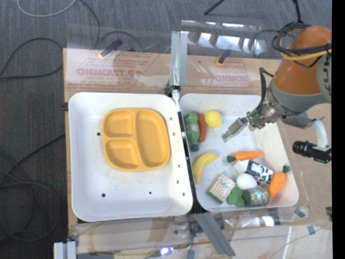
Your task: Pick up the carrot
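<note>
Currently approaching: the grey two-finger hand (233,130) hovers wide open, holding nothing; next it must descend toward the slim orange carrot (247,156) lower right.

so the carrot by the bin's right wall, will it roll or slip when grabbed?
The carrot looks like smooth, rigid toy plastic, so probably light and somewhat slippery. Its tapered, rounded body could roll or squirt out of a pinch. It lies against the milk carton, so neighbours may shift.

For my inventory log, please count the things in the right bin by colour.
Orange: 3, carrot, carrot, one beside the green bottle
Yellow: 2, lemon, banana
Green: 3, bottle, broccoli, can
White or pale: 3, egg, carton, box
Total: 11
</note>
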Motion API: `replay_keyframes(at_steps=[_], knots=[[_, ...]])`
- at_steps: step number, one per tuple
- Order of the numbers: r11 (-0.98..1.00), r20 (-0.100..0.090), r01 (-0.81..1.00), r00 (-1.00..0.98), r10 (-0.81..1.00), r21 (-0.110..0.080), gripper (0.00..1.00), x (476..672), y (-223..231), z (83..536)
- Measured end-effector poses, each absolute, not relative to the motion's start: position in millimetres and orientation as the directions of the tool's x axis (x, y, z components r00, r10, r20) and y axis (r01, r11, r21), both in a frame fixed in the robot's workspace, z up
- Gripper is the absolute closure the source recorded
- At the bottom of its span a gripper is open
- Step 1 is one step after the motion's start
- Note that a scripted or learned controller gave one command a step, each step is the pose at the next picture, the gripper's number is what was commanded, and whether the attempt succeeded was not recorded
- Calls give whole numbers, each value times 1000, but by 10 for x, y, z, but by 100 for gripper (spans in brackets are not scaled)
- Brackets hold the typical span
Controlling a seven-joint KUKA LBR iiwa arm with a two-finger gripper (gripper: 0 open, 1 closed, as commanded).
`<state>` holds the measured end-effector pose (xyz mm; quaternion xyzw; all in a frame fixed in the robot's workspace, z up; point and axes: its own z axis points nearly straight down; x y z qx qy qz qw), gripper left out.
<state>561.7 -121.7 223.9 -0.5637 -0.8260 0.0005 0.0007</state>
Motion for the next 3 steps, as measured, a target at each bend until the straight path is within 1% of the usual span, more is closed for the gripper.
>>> replay_keyframes(at_steps=[1,2,3], knots=[[547,-1,837,-547,837,-3,0,5338,-1626,2353],[380,-11,925,-380,925,10,0,5294,-1842,1102],[380,-2,925,-380,925,18,0,5367,-2181,954]])
